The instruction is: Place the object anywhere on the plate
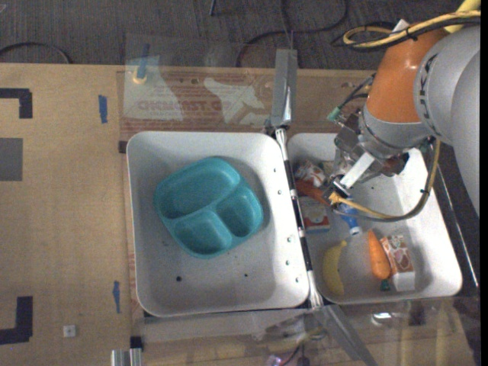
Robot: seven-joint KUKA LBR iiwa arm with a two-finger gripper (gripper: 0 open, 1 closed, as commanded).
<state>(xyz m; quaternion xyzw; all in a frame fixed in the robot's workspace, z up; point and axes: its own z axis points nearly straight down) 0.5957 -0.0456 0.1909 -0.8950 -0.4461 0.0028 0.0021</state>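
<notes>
The teal three-compartment plastic plate (pixel 209 205) is seated in the left white bin (pixel 149 280). The yellow banana (pixel 332 266), the orange carrot (pixel 378 255) and small packets are contained in the right white bin (pixel 446 277). The gripper (pixel 338 192) is positioned over the right bin's upper left part, above an orange-red item (pixel 309 187). The state of the jaws cannot be told.
</notes>
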